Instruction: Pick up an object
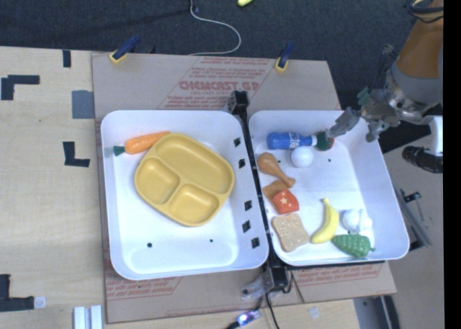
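The camera view shows the pincer (pixel 338 127) low over the far right corner of the right bin (pixel 382 183), its dark fingers close to the green-capped end of one blue bottle (pixel 289 140); whether they are spread or pressed together I cannot tell, and nothing is seen between them. That bin holds eight things: the bottle lying along the far wall, one white ball (pixel 302 156) touching it, one drumstick (pixel 274 167), one red strawberry piece (pixel 284 201), one slice of toast (pixel 290 232), one banana (pixel 327 222), one small white object (pixel 353 218) and one green leafy vegetable (pixel 352 245) in the near right corner. The left bin (pixel 119 198) holds two things: one yellow divided plate (pixel 184 178) with three compartments and one carrot (pixel 142 142) touching its far left edge. Both bins sit on cardboard on the wooden surface (pixel 43 198).
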Robot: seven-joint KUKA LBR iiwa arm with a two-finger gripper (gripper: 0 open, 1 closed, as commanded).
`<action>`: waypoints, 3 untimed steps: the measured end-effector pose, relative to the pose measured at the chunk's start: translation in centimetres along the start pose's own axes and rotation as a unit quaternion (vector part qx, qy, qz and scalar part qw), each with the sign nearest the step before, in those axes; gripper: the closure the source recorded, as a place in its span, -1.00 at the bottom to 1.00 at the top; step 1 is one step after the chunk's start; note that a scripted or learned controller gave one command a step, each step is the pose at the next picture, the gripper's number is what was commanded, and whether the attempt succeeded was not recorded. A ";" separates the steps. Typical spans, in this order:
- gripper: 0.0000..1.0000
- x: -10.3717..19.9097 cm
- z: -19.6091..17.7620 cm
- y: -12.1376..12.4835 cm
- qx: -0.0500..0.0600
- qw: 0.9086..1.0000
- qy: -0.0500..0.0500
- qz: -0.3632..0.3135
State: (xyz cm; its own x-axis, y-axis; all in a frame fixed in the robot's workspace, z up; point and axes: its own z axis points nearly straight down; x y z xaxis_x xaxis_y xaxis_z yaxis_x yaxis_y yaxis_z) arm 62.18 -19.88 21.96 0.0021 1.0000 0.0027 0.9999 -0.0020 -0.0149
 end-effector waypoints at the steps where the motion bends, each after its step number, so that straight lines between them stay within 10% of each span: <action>1: -1.00 0.0 -0.9 0.3 -0.007 1.000 -0.001 -0.002; 3: -1.00 1.2 10.4 1.6 -0.007 1.000 0.001 -0.002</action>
State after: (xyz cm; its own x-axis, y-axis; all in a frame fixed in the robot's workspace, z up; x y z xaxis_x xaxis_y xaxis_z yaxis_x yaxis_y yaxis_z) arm 63.62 -18.66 11.54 -0.0026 1.0000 0.0038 1.0000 0.0026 -0.0012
